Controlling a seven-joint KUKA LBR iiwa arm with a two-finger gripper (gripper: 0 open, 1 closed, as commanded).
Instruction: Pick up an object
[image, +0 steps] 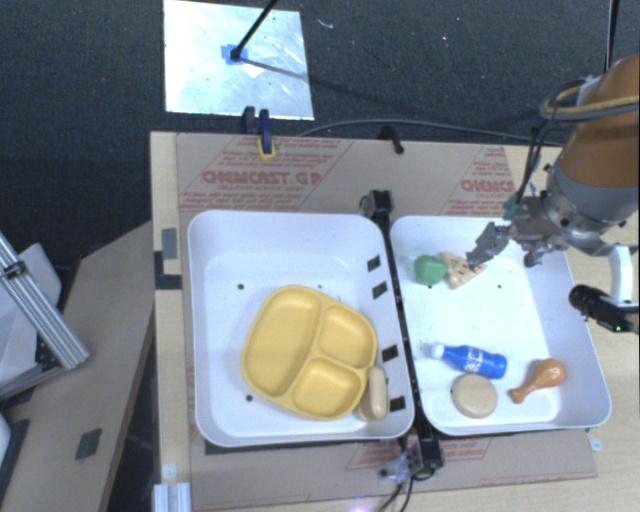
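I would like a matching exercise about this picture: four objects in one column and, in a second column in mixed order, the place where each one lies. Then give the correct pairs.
Objects:
1. yellow divided plate
2. blue bottle
3. chicken drumstick
4. green object

Places:
A. upper part of the right bin, near the gripper
B. left bin
C. right bin, near its lower right corner
D. right bin, lying just above the round tan biscuit

Pairs: 1-B, 2-D, 3-C, 4-A
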